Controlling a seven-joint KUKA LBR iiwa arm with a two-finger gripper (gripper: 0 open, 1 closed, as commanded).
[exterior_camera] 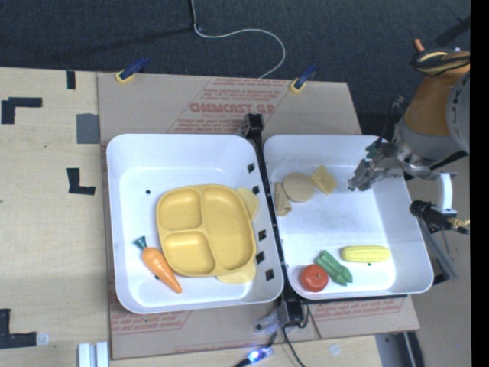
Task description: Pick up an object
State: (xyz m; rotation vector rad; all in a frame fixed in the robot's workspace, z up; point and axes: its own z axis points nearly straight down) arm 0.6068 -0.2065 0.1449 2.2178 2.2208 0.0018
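My gripper hangs over the right bin, near its upper right part, with its dark fingers pointing down and left. Nothing shows between them. A pale yellow piece lies a short way left of the gripper, next to a tan round piece. At the front of the same bin lie a yellow corn cob, a green pod and a red tomato.
The left bin holds a yellow divided plate and an orange carrot at its front left. A black divider clip line runs between the bins. Cardboard lies under both bins.
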